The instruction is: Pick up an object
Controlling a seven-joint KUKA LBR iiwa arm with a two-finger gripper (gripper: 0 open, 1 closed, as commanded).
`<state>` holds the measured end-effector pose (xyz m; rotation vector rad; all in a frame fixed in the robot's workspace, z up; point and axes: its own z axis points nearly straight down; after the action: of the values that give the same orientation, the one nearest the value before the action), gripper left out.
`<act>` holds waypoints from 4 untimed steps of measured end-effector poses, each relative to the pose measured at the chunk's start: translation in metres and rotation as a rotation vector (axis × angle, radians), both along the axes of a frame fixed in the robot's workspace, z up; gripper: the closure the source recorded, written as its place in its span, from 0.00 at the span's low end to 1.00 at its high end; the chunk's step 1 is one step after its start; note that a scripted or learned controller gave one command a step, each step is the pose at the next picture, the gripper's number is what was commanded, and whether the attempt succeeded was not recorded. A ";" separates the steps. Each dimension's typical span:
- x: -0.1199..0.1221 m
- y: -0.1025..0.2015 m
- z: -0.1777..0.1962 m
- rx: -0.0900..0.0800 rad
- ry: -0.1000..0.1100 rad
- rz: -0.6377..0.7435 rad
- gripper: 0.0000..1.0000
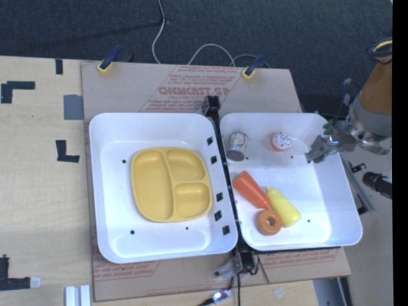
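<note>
Now you see the arm (376,101) leaning in from the right, its gripper (317,152) low over the right bin (331,228)'s right rim; whether it is open you cannot tell. Left bin (108,234) holds a yellow divided plate (171,183). Near you lie an orange carrot (250,190), a yellow bottle (284,207), a small orange ring (269,222).

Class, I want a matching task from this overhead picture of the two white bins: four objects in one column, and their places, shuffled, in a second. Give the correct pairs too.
Objects
1. yellow divided plate
2. small metal can
3. orange ring
4. gripper

Places
A. right bin, on its side near the centre divider
B. over the right bin's right edge
C. middle of the left bin
D. right bin, near edge, touching the yellow bottle

Pairs: 1-C, 2-A, 3-D, 4-B
</note>
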<state>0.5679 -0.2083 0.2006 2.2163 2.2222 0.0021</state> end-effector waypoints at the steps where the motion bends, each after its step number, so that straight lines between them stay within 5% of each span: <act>1: 0.001 0.000 0.052 0.000 0.000 -0.001 1.00; 4: 0.029 0.152 0.048 0.002 0.005 0.003 1.00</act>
<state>0.5972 -0.0561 0.2487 2.2161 2.2292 -0.0005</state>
